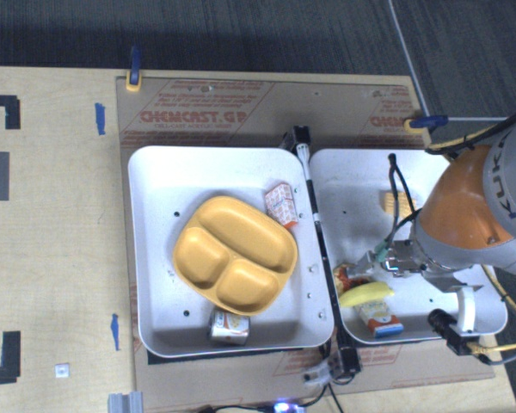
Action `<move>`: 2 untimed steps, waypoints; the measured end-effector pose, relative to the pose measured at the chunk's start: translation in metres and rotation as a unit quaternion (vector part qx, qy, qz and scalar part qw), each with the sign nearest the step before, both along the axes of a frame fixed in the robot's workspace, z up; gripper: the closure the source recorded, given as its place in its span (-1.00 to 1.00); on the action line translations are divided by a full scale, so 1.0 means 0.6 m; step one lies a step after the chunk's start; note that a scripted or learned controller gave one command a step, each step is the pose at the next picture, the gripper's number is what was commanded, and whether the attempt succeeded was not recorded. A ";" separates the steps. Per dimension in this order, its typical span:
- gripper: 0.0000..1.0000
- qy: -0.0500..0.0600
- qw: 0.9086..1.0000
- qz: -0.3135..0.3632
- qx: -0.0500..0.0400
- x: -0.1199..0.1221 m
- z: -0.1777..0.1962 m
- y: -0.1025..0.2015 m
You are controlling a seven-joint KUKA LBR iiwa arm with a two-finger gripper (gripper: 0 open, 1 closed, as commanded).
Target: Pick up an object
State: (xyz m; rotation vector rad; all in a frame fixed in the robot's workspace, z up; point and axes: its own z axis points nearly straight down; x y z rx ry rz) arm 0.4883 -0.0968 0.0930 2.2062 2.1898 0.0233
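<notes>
- The arm [464,209] is seen reaching into the right bin [353,175]; whether the gripper [380,261] is apart or together cannot be told.
- A yellow banana [366,294] is shown just below the gripper, beside a small carton [383,322].
- A yellow divided tray [234,253] is held in the left bin [155,231].

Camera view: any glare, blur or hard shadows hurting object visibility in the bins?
Camera view: even, soft lighting; mild sheen on the yellow tray, no washout. Small items near the banana are low-detail. The arm hides the gripper, so its state is unreadable.
</notes>
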 end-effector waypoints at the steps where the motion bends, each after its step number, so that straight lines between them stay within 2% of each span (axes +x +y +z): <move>1: -1.00 0.000 1.000 0.000 0.000 0.000 0.000 0.000; 2: -1.00 0.000 1.000 0.000 0.000 0.000 0.000 0.000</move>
